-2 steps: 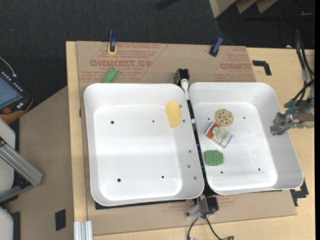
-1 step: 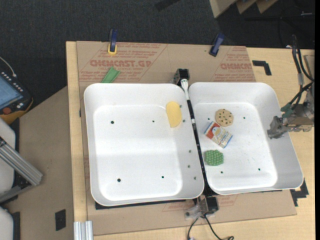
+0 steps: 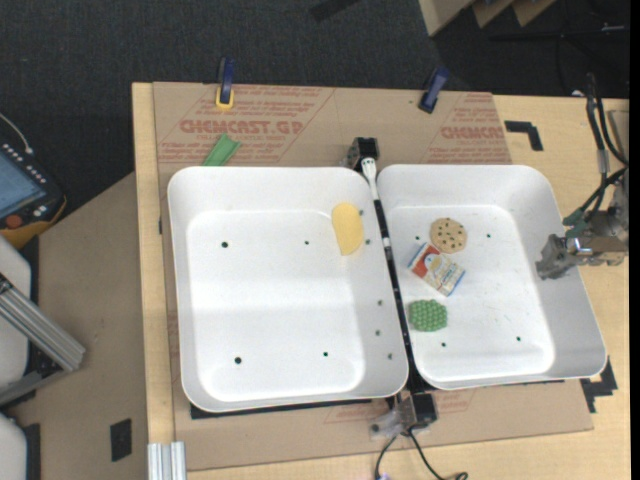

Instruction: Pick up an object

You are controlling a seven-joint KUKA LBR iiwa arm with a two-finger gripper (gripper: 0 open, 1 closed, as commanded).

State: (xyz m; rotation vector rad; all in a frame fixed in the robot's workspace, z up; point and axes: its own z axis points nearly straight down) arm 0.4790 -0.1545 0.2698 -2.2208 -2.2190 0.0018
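We find our hand [image 3: 560,253] at the right edge of the worktop, hanging over the right rim of the right bin [image 3: 530,193]; it is small and cluttered with cable there, and we cannot tell how it is set; nothing shows in its grasp. What we might pick lies away from it, toward the bins' shared wall: a round cookie [image 3: 448,234] nearest the far side, a red, white and blue packet [image 3: 436,268] just beside it toward the near edge, and a green knobbly piece [image 3: 428,315] nearer still to the near edge. The packet's long axis runs aslant, from the divider down toward the near right corner. A yellow piece [image 3: 347,228] sits in the left bin [image 3: 200,193], against its right wall, farthest from us; we judge the cookie or packet the shorter reach.
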